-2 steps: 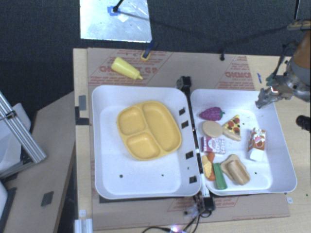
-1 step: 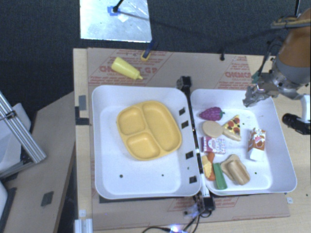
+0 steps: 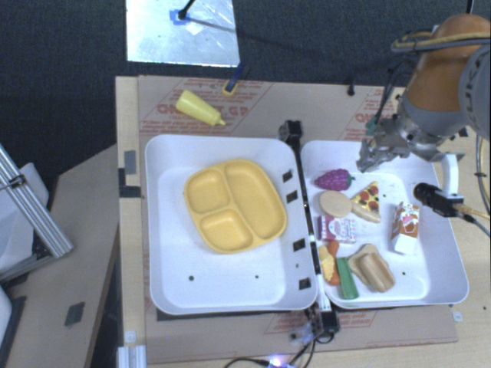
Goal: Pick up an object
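Left bin (image 3: 165, 228): one yellow divided tray (image 3: 234, 204) sits near its middle, with bare white floor along every wall.
Right bin (image 3: 445, 271): crowded at the centre and along the left wall; open floor remains along the far wall and the right wall.
Arm (image 3: 449, 75): reaches in over the right bin's far right corner, orange band uppermost.
Gripper (image 3: 370, 159): hangs low over the far edge of the right bin; whether it is wide or narrow cannot be told, and nothing shows between its tips.
Nearest object: one purple grape bunch (image 3: 334, 179), just beside the gripper, toward the bin's left wall.
Also close: one pizza slice (image 3: 369, 200), just nearward of the gripper.
Others in the right bin, one each: round cookie (image 3: 335, 203), pink packet (image 3: 338, 228), carton (image 3: 406, 228), bread piece (image 3: 374, 267), carrot (image 3: 328, 263), green stick (image 3: 347, 279).
Bench, far left: one yellow bottle (image 3: 199, 107) lies outside the bins.
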Controlling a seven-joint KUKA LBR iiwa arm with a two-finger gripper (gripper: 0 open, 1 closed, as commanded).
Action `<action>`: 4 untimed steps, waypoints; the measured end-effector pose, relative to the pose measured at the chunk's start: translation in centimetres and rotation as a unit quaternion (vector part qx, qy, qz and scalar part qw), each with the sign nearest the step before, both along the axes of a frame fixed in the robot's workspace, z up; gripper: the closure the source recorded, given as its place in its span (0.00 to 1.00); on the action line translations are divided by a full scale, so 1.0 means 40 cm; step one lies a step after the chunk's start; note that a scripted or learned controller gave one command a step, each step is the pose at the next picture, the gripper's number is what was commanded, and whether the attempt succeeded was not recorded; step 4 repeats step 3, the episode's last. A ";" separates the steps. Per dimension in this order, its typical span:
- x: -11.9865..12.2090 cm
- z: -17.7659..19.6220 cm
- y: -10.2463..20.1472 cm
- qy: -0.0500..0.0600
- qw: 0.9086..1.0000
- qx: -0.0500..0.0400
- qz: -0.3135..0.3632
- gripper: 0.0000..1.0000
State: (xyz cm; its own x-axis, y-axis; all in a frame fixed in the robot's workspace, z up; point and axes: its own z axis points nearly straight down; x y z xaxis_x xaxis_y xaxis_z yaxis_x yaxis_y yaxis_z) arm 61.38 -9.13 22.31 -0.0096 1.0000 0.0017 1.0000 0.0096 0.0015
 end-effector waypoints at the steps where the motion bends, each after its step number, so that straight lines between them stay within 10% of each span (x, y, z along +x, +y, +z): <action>1: 0.018 -0.004 0.123 -0.001 1.000 0.000 0.000 1.00; 3: 0.001 -0.018 0.385 0.001 1.000 0.000 0.000 1.00; 4: 0.001 -0.018 0.385 0.001 1.000 0.000 0.000 1.00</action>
